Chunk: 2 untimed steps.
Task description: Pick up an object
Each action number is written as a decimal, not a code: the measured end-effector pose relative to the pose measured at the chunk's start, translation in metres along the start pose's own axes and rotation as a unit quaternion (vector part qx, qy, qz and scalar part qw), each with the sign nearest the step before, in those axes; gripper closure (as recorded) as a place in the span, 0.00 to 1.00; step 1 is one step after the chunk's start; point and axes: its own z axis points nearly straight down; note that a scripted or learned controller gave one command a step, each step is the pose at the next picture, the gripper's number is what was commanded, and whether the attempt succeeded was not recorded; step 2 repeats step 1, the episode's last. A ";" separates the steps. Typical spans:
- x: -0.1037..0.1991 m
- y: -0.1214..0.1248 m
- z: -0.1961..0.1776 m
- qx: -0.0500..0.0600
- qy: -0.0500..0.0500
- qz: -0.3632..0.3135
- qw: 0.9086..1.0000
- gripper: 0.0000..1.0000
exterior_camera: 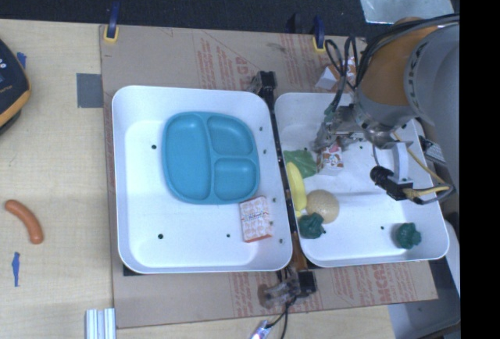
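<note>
A: We log the worktop (55, 134) first: pale wood, with a brown cardboard sheet (187, 56) clamped on top and two white bins side by side on that sheet.

B: The arm (414, 64) comes in from the right, grey with its orange band, and sits over the back of the right bin (367, 248). We place the gripper (332, 144) low over that bin's back left part, close above a small red-and-white packet (333, 160). The state of the jaws we cannot tell; cables and the wrist hide them.

A: Agreed. The left bin (133, 197) holds a blue divided plate (209, 156), lying flat near the middle, and a small white-and-red packet (255, 219) just off the plate's front right corner.

B: Candidates for the pick, all in the right bin: a yellow banana (296, 187) along the left wall, a green leafy piece (301, 161) touching its far end, a beige ball (322, 205) just beside the banana, and a dark green lump (312, 226) touching the ball's front side.

A: We add a second dark green lump (407, 235) near the front right corner, well apart from the others.

B: Outside the bins: a sausage (25, 220) on the bare wood at far left, and a dark device with a yellow edge (12, 87) at the left border.
</note>
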 end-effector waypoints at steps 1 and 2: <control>0.074 0.001 -0.100 0.001 0.001 0.001 1.000 1.00; 0.074 0.001 -0.100 0.001 0.001 0.001 1.000 1.00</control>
